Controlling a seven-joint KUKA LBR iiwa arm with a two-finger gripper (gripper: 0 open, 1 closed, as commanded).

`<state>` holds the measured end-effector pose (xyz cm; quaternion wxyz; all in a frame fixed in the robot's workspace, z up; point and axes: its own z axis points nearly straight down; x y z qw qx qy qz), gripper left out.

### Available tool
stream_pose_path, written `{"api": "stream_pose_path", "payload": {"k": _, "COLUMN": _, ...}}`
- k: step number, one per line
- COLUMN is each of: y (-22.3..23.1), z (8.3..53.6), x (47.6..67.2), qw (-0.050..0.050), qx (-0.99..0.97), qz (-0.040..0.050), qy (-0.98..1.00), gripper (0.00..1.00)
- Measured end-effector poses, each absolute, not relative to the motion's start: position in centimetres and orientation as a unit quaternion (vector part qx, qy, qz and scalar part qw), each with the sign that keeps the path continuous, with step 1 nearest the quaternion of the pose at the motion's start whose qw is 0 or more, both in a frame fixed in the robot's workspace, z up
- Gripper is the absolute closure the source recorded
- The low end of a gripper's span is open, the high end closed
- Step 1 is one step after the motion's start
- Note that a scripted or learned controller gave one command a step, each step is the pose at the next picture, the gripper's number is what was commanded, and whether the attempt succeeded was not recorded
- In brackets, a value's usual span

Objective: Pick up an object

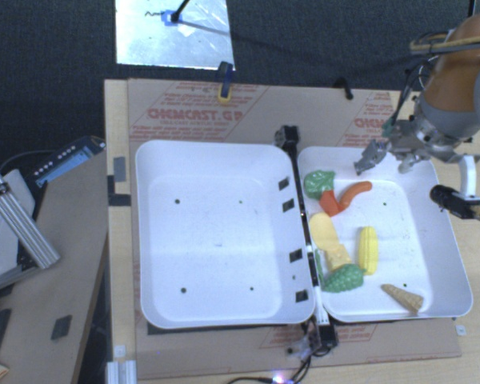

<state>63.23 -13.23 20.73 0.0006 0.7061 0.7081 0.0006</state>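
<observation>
The right bin (432, 238) holds several toy foods. A green leafy piece (318, 182) lies at its back left, with an orange carrot-like piece (329, 202) and a curved orange sausage (355, 191) beside it. A pale yellow piece (326, 237) and a yellow corn cob (368, 250) lie in the middle. A green broccoli (342, 278) and a tan cone (403, 296) rest near the front. My gripper (389, 158) hangs above the bin's back edge, its fingers apart with nothing between them.
The left bin (216, 230) sits next to the right one, joined by a black hinge strip (298, 214). Both rest on a cardboard sheet (200, 110). A shiny metal plate (174, 21) lies at the back.
</observation>
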Motion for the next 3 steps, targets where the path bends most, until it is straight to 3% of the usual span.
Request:
{"api": "stream_pose_path", "payload": {"k": 1, "y": -8.8, "z": 8.3, "x": 66.9, "qw": -0.002, "qx": 0.704, "qz": -0.0002, "qy": 0.71, "gripper": 0.0}}
{"api": "stream_pose_path", "payload": {"k": 2, "y": -8.3, "z": 8.4, "x": 63.7, "qw": -0.001, "qx": 0.707, "qz": -0.0003, "qy": 0.707, "gripper": 0.0}}
{"api": "stream_pose_path", "payload": {"k": 3, "y": -13.5, "z": 8.4, "x": 55.5, "qw": -0.002, "qx": 0.709, "qz": -0.0022, "qy": 0.705, "gripper": 0.0}}
